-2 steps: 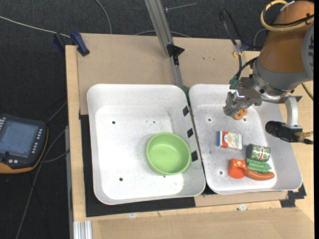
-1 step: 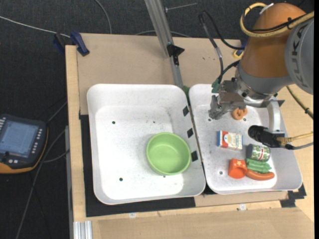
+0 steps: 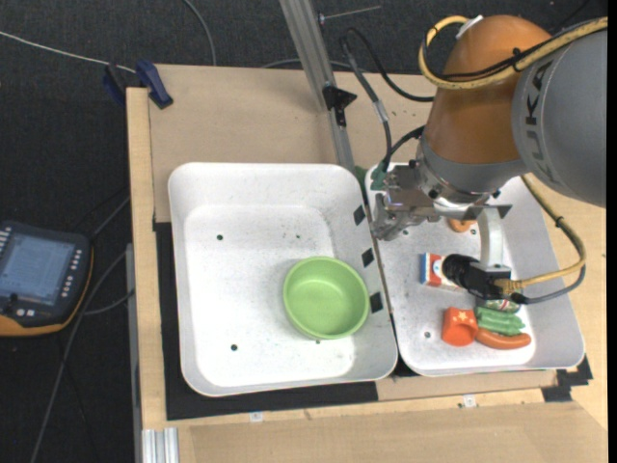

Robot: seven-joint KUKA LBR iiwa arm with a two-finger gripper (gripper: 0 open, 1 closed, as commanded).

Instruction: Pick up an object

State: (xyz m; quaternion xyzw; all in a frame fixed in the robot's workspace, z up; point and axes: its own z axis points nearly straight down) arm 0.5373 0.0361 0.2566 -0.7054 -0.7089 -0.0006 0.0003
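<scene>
no one object is named, so the candidates come first. the box point(image 3: 431, 269), white with blue and red, lies near the middle of the right bin point(image 3: 542, 258). toward that bin's near edge stands an orange cup point(image 3: 460, 327), and touching it, or just beside it, lies a green-and-red toy point(image 3: 502, 322). a small orange bit point(image 3: 462, 226) peeks out from under the wrist, too hidden to identify. the left bin point(image 3: 241, 249) holds a green bowl point(image 3: 326, 298), upright, near the wall it shares with the other bin.

the gripper point(image 3: 393, 218) hangs over the right bin's left edge, close to that shared wall, up-bin from the box and well apart from the cup and toy. nothing can be seen in its grasp, and whether it is wide or narrow i cannot tell, since the wrist covers it from above.

judging by this, the step in hand is the approach: a hover before a descent, nothing picked up yet. the box looks the nearest target. the next move would call for shifting away from the bin wall, centring over the box, then dropping straight. so near the wall, a descent may strike the rim instead.
</scene>
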